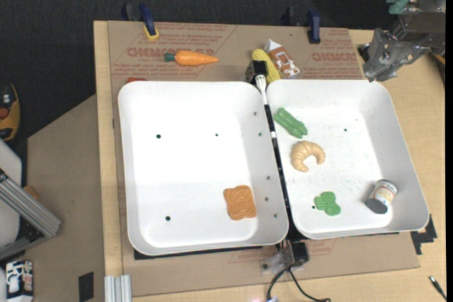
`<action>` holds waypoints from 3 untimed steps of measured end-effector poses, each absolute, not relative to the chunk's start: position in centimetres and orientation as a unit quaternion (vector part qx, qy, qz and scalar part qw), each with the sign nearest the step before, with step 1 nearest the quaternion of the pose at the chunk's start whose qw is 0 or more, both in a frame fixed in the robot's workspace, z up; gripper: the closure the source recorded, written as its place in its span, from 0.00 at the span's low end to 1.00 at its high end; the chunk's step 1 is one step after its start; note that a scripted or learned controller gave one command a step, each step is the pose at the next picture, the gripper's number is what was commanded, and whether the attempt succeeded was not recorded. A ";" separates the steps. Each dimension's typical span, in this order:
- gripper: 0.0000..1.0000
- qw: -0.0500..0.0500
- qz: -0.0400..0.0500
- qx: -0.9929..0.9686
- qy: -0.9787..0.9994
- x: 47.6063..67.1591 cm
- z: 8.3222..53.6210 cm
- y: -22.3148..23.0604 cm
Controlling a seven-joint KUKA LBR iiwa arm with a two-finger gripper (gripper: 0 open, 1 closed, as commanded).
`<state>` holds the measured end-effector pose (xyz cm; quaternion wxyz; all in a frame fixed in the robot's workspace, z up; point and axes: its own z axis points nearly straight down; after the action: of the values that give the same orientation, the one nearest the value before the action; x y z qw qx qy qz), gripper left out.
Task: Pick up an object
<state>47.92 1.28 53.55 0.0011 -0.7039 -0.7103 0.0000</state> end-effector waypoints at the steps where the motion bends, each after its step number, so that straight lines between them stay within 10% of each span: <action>1: 1.00 -0.002 0.000 -0.711 -0.704 47.9 53.5 -8.3; 2: 1.00 -0.003 0.000 -0.711 -0.703 48.0 53.5 -19.0; 3: 1.00 0.006 0.003 -0.705 -0.709 47.9 40.6 -10.3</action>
<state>47.87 -10.32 40.62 0.0057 -0.7049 -0.7093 0.0026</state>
